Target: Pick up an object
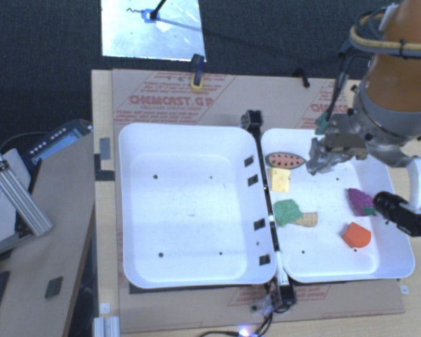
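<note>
Tool [323, 161] hangs over the right bin [393, 265], right beside the watermelon slice [286, 161], probably lining up a grab, can't tell its state.

Smooth plastic bins on a matt board counter, with a metal claw above.

Both white bins [189, 209] look like smooth, slightly glossy moulded plastic. The counter [172, 98] beneath is matt tan board printed in red. The claw [321, 161] appears dull grey metal. The orange object [356, 235] has a matt finish; the purple piece [360, 201] looks rough and knobbly. A shiny metallic sheet [151, 20] lies behind.
</note>
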You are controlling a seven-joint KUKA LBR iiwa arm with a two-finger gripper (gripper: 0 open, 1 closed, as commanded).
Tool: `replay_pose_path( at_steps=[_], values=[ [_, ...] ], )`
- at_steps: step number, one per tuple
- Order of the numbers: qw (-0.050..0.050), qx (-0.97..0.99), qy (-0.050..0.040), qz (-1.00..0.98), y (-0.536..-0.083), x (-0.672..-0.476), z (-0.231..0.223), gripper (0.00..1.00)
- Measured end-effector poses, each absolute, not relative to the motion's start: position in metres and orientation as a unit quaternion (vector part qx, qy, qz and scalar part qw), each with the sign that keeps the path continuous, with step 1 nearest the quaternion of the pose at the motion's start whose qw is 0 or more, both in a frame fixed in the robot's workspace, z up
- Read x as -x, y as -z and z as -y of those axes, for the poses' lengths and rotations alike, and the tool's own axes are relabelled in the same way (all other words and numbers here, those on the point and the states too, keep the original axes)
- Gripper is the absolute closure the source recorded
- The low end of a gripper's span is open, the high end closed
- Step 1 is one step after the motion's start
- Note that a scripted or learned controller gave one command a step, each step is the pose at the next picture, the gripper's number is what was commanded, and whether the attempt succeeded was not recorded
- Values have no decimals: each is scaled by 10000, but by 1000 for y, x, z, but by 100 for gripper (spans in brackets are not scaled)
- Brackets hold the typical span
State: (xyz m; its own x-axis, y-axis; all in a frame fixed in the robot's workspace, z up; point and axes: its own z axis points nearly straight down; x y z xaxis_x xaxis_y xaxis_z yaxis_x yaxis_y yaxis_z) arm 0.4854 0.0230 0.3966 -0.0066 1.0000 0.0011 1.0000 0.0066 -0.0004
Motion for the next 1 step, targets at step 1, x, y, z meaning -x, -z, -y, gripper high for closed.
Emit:
replay_pose_path(
  at_steps=[1],
  values=[
    [-47,7054,55,7087,-498,-487,-14,100]
  ],
)
